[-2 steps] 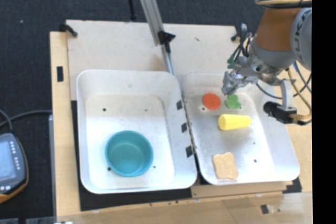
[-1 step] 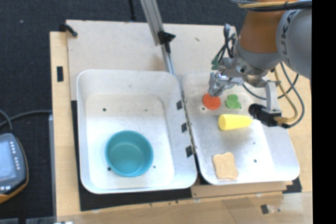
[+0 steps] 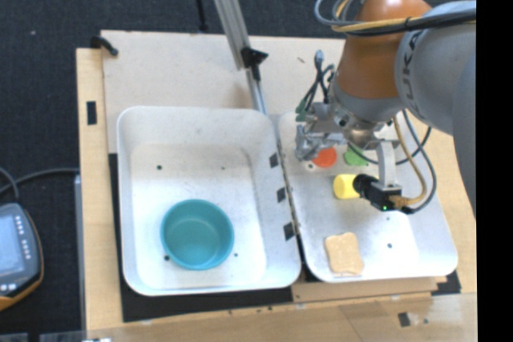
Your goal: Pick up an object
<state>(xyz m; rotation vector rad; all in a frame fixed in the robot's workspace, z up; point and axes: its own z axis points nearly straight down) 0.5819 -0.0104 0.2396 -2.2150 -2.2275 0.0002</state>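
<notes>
I see my gripper (image 3: 309, 150) low in the right white bin (image 3: 417, 244), right by the small orange-red round thing (image 3: 325, 158), but I cannot tell if it has grabbed it, so the pick-up looks started, not done yet.

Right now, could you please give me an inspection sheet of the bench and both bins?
Surface: wooden bench bearing two shallow white bins side by side, left bin and right bin.
Job's things: teal bowl in the left bin; orange object, yellow block and tan bread-like piece in the right bin.
Clutter: nothing seen.
Grippers: gripper low over the right bin's far left corner, beside the orange object; jaws' state cannot be told.
Cables: loops at the wrist.
Surroundings: slanted metal pole; handheld pendant on dark floor.
</notes>
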